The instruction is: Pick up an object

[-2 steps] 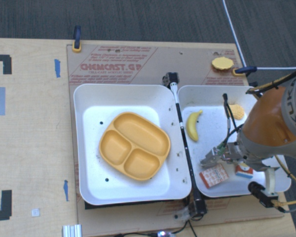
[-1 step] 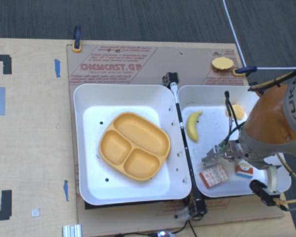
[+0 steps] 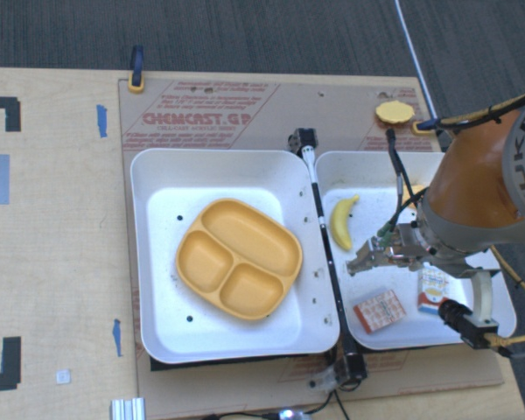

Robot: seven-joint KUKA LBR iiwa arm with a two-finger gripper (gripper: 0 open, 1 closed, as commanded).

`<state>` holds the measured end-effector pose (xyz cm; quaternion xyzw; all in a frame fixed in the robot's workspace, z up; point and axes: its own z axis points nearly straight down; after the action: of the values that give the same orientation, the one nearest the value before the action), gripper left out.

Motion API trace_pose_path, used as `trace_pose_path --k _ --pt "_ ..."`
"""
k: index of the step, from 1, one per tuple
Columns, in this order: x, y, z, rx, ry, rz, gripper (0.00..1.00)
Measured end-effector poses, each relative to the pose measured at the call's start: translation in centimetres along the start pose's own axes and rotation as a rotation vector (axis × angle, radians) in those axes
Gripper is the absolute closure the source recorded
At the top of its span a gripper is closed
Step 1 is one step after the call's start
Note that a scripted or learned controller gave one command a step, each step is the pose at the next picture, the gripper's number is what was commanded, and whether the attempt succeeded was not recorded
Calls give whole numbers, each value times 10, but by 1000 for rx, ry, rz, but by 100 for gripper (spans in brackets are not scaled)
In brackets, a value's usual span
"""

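The right bin [image 3: 360, 178] holds everything loose. The banana [image 3: 342, 220] lies in its far-left part, close to the wall it shares with the left bin [image 3: 157, 234], stem end pointing to the far side. A red-and-white packet [image 3: 380, 311] lies flat in the right bin's near-left part, tilted. Just right of it, nearer the middle of the right bin, a small white carton [image 3: 432, 289] with red and blue print is partly covered by the arm [image 3: 472, 191].

The arm comes in over the right bin's right side, its orange band above the middle of that bin. The gripper [image 3: 360, 261] hangs over the right bin's left half, between the banana and the packet, and points toward the shared wall. Nothing shows between the jaws, and from this angle I cannot tell whether they are wide or narrow. I cannot tell either whether the gripper touches the floor of the right bin.

The left bin touches the right bin's left wall and carries a yellow plate [image 3: 238, 259] with three compartments, lying flat and turned at a slant.

Both bins sit on a cardboard sheet [image 3: 210, 112] on the table [image 3: 52, 234]. Beyond the right bin's far rim, a yellow disc [image 3: 395, 112] lies on the sheet.
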<state>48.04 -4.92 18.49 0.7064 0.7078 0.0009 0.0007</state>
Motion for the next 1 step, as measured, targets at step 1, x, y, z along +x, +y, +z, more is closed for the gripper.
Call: trace_pose_path --k 1 --pt "-49 -1 3 0 -2 2 100"
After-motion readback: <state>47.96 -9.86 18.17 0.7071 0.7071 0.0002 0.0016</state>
